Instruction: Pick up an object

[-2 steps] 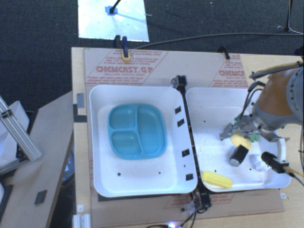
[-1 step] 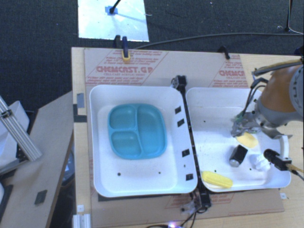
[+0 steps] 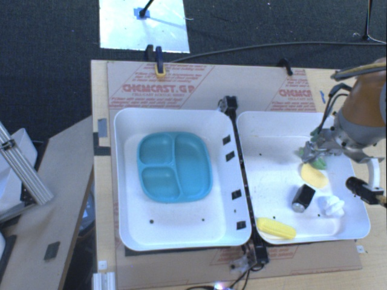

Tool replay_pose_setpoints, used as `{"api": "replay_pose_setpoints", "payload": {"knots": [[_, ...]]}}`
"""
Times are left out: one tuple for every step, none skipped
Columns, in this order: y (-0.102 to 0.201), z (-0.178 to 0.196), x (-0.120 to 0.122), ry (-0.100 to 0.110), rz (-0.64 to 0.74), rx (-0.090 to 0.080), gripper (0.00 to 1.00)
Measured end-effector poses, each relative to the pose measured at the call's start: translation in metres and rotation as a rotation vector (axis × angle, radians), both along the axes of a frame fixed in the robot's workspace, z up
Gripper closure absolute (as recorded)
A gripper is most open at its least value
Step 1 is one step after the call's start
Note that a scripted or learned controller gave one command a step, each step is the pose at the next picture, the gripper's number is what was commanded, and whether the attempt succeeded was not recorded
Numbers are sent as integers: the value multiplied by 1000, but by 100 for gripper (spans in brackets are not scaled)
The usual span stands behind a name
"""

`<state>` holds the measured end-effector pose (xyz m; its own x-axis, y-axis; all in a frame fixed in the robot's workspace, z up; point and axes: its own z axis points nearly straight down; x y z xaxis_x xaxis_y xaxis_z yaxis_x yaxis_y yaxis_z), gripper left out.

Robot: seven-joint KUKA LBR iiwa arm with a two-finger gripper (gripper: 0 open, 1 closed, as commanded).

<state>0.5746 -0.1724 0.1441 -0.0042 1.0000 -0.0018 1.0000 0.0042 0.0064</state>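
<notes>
The jaws [image 3: 314, 151] hang low in the right bin [image 3: 266, 162], over something green [image 3: 318, 160] beside a pale yellow piece [image 3: 314, 175]; whether they grip it, I cannot tell. Nearby lie a black cylinder [image 3: 303, 197], white lump [image 3: 331, 205] and yellow corn [image 3: 276, 228]. A blue divided plate [image 3: 175, 165] sits in the left bin [image 3: 130, 222].

Floor here is dark speckled carpet [image 3: 48, 47], pretty much all around the setup. The bench [image 3: 100, 162] is light wood with a clear sheet [image 3: 199, 83] on top, red lettering printed across it, held by a yellow and blue clamp [image 3: 158, 62] at the back edge. There's a shiny metal plate [image 3: 142, 17] lying on the carpet behind, catching the light, and an aluminium rail [image 3: 24, 168] off to the left.
</notes>
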Motion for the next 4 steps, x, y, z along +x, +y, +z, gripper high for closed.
{"api": "replay_pose_setpoints", "payload": {"knots": [[7,62,0,-1,1,0,100],[6,127,2,-1,1,0,100],[54,120,-7,5,4,2,100],[103,124,-8,4,5,3,100]]}}
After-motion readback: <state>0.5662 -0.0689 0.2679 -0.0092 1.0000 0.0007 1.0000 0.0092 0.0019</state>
